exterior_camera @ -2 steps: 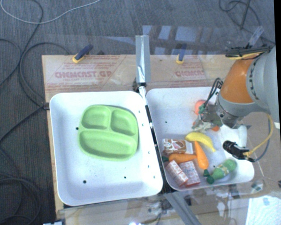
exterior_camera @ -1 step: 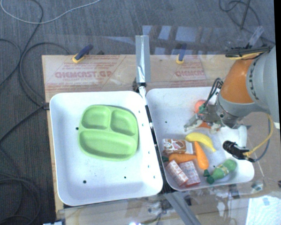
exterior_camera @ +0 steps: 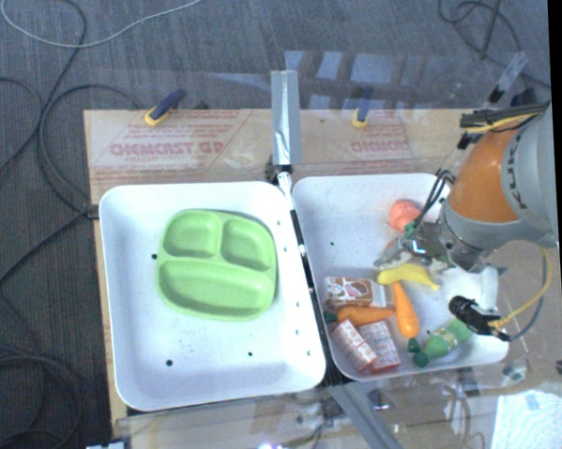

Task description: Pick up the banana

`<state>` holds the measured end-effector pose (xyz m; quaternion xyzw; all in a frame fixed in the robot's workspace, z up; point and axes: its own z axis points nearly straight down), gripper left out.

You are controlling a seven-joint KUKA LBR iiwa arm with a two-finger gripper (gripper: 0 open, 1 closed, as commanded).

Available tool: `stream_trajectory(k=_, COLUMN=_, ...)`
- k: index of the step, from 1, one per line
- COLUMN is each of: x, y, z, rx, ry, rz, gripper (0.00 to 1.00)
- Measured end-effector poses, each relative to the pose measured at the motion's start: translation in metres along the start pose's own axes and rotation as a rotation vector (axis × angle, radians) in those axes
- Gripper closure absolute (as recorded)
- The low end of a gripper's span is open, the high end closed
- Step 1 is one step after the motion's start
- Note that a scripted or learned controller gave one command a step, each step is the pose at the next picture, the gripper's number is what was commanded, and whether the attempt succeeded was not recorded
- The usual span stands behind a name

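Banana (exterior_camera: 409, 276) just below end effector (exterior_camera: 406, 250).

One fixed camera looks down aslant on both white bins (exterior_camera: 214, 387).

The yellow banana (exterior_camera: 409, 276) lies flat in the right bin, curved, roughly crosswise.

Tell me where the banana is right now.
The banana lies in the right-hand bin, toward its right side, just below the gripper. An upright carrot sits directly beneath it, and a round orange-red fruit lies above.
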<state>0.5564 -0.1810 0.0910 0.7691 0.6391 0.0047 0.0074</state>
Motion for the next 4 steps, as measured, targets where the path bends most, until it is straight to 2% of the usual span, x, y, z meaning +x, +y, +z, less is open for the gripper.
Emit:
stream_trajectory(k=1, x=-0.015, y=-0.036, z=-0.104, rx=0.02, ry=-0.001, rz=0.07, gripper=0.0)
stream_trajectory(k=2, x=0.004, y=-0.016, z=0.001, rx=0.008, ry=-0.001, rz=0.042, gripper=0.0)
stream_trajectory(k=3, x=0.003, y=-0.015, z=-0.009, rx=0.005, ry=-0.002, rz=0.042, gripper=1.0)
stream_trajectory(k=4, x=0.018, y=0.004, z=-0.063, rx=0.021, ry=-0.001, rz=0.081, gripper=1.0)
